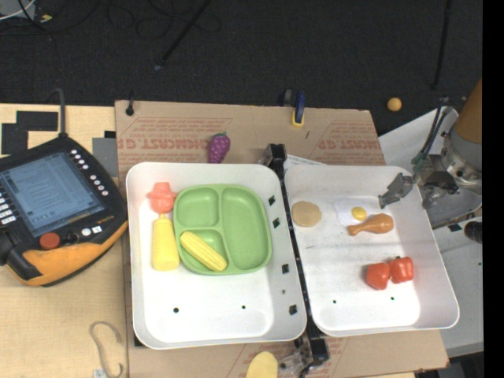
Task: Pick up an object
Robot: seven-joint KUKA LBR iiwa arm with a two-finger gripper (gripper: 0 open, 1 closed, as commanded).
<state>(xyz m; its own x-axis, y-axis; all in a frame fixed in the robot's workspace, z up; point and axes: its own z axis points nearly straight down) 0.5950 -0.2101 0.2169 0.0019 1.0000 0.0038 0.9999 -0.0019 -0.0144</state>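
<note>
**Pincer over right bin's far edge, holding nothing visible**

Yellow round object [262,364] sits nearest, on the cardboard in front of the bins. Right bin [409,309]: red pepper pieces [390,272] lie closest, then an orange drumstick [372,226], a small yellow piece [359,213] and a tan disc [306,213]. My pincer [400,189] hangs at the far right edge of this bin, just beyond and right of the drumstick, apart from it; I cannot tell its opening. Left bin [205,321] carries a green divided plate [228,225] with a corn cob [203,250], a yellow bottle [164,243] and a pink piece [161,198] beside it. Purple grapes [218,146] lie beyond.
</note>
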